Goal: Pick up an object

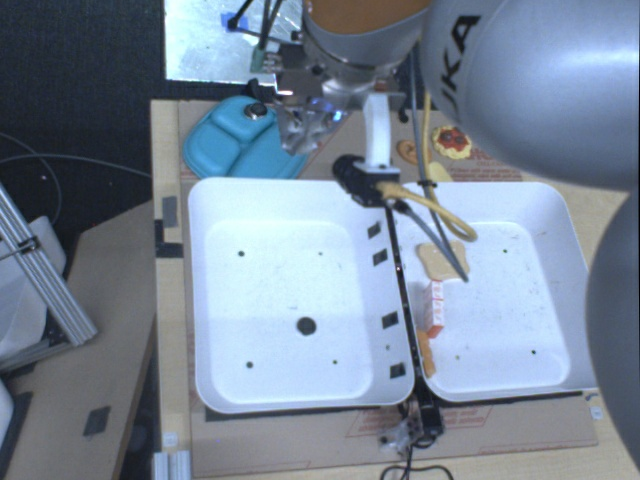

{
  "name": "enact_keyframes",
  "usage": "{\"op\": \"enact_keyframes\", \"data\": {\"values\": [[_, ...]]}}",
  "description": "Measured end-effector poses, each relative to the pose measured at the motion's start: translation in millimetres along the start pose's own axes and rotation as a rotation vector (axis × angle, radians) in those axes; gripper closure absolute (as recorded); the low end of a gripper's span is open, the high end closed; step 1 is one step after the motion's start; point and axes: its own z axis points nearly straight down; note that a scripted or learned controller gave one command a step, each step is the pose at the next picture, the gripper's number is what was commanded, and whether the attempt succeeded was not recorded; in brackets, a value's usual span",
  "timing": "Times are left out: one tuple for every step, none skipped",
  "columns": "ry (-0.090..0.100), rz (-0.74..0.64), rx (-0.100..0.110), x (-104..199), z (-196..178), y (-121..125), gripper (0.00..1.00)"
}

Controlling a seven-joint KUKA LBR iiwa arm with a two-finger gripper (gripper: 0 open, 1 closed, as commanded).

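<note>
The robot's gripper (300, 133) hangs above a blue container (240, 140) behind the left bin (215, 268); its finger state cannot be told. A small carton (436, 306) lies in the right bin (545, 268).

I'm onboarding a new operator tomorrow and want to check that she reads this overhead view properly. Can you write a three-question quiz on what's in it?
1. True or false: the blue container lies inside the left bin.
2. Which bin holds the small carton with orange print? A) left bin B) right bin C) neither
3. Fill in: the gripper is above the ______ edge of the bins, near the blue container.

Key
1. False. It lies on the bench behind the left bin.
2. B. It lies close to that bin's left wall, by the divider, beside a tan flat piece.
3. Far (back).
</note>
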Motion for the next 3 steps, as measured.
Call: {"op": "enact_keyframes", "data": {"values": [[-0.006, 0.009, 0.012, 6, 165, 35, 1.00], [-0.005, 0.009, 0.014, 1, 198, -50, 1.00], [-0.003, 0.009, 0.001, 6, 229, 20, 1.00]]}}
